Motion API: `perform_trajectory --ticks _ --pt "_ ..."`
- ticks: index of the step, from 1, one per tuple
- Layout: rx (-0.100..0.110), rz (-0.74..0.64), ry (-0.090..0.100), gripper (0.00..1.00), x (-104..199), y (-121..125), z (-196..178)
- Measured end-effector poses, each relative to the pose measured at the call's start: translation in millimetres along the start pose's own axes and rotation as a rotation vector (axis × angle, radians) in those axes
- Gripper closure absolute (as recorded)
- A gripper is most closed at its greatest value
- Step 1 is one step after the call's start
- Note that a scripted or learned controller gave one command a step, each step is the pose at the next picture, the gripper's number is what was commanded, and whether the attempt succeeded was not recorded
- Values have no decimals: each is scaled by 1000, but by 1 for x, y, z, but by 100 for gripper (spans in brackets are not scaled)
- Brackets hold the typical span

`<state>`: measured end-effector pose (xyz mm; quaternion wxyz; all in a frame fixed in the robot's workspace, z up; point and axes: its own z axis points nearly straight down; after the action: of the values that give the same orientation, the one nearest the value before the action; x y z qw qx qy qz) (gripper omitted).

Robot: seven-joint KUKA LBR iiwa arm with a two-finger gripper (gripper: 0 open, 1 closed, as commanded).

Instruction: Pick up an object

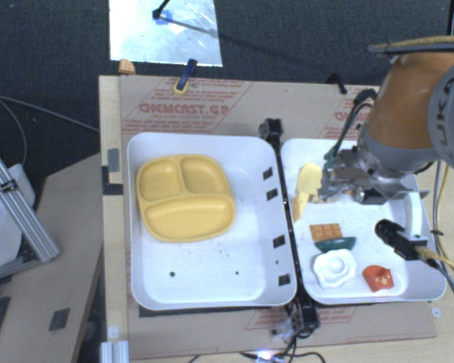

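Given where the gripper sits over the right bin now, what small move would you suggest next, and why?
Probably a short descent onto the pale yellow piece. The gripper sits at that piece's right edge in the right bin, and nothing shows between its fingers, so lowering there looks like the nearest chance of a grasp.

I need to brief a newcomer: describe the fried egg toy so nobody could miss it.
Look in the right-hand white bin, toward its near edge. The fried egg toy lies just below the teal piece, left of the red toy. It alone is white with a raised centre.
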<state>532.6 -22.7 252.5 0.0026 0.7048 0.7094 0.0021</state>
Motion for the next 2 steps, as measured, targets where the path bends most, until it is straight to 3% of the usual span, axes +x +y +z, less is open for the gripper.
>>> perform_trajectory --ticks 1,2 --pt "8 -3 3 100 60 -45 10" --pt "1 -3 3 100 124 -44 -52"
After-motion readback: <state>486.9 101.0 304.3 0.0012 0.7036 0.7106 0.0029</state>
